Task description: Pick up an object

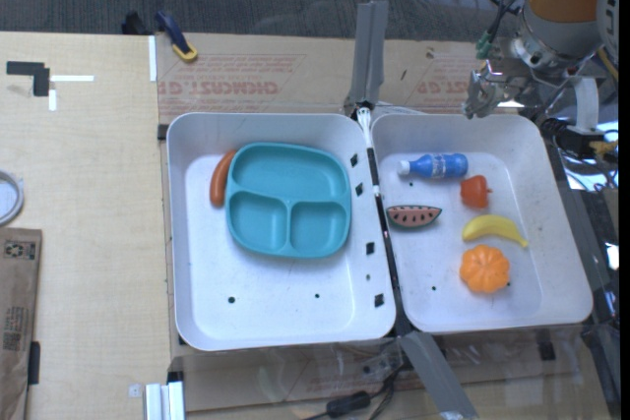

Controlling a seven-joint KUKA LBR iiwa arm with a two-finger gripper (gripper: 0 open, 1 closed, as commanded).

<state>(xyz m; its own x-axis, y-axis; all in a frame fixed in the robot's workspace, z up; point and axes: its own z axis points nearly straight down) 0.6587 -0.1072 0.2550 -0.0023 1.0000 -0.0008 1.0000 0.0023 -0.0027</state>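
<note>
Right bin (551, 305): blue bottle (435, 166) lying near the far edge; red pepper (474, 192) just beside it; watermelon slice (412, 215) against the left wall; banana (495, 229) mid-bin; orange (485, 270) toward the near edge.

Left bin (197, 310): teal divided plate (289, 200), with a sausage (219, 178) at its left rim.

Gripper (484, 100): above the right bin's far edge, holding nothing; whether its jaws are open cannot be told.

Step, as judged: approach, no object chosen yet. Next move calls for descending squarely over one item.
</note>
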